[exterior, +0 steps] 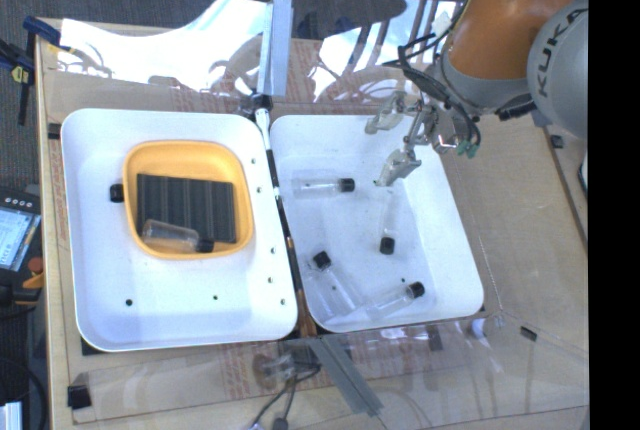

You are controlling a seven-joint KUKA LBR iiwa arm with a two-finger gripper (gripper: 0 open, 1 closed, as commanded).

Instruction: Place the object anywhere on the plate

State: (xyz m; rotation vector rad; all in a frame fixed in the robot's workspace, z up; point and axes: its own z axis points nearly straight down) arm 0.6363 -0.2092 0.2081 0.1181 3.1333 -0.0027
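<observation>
You're looking at a robotics lab setup, not a home. Two white bins [180, 318] sit side by side on a wooden table [520, 248], w/ a clear plastic guard behind the bins. Right of the bins, a grey industrial arm [540, 28] w/ orange band reaches in. Cables [280, 403] trail in front of the bins; left of them, a small screen device [15, 233] at the table edge. Dark carpet beyond.

Clear vial [168, 235] lies flat on yellow plate [186, 154].
</observation>
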